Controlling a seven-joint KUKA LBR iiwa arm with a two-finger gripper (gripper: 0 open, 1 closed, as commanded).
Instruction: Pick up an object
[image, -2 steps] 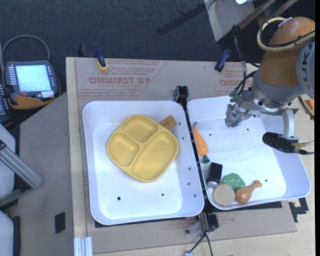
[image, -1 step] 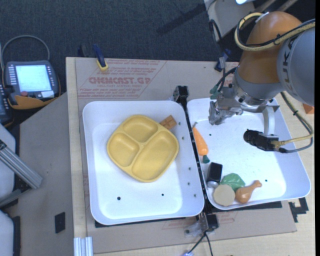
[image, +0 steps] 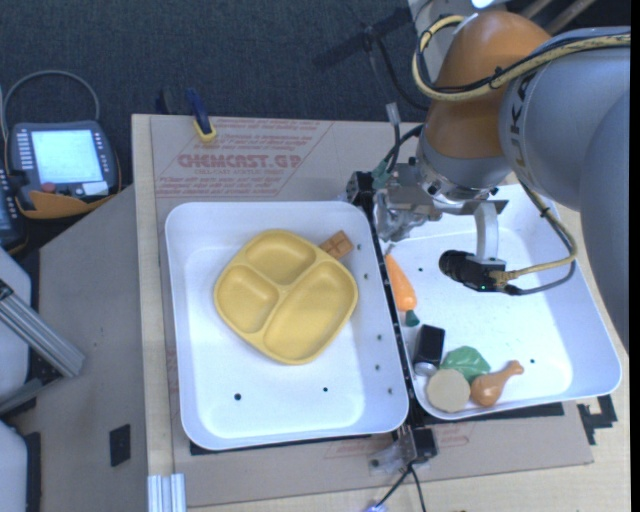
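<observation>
I see the grey arm (image: 560, 110) reaching in from the right, its orange band (image: 485, 50) above the wrist, gripper (image: 400, 215) pointing downward.

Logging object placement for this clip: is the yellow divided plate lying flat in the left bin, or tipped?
Flat. The yellow divided plate rests face up on the left bin floor, all three compartments showing.

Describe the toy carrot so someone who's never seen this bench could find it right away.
Start at the right-hand white bin and follow its left wall, the edge that it shares with the bin holding the yellow divided plate. The carrot lies along that wall, above the small black block. It is the one slim, bright orange piece there, tapered, with a green tip at its lower end.
</observation>
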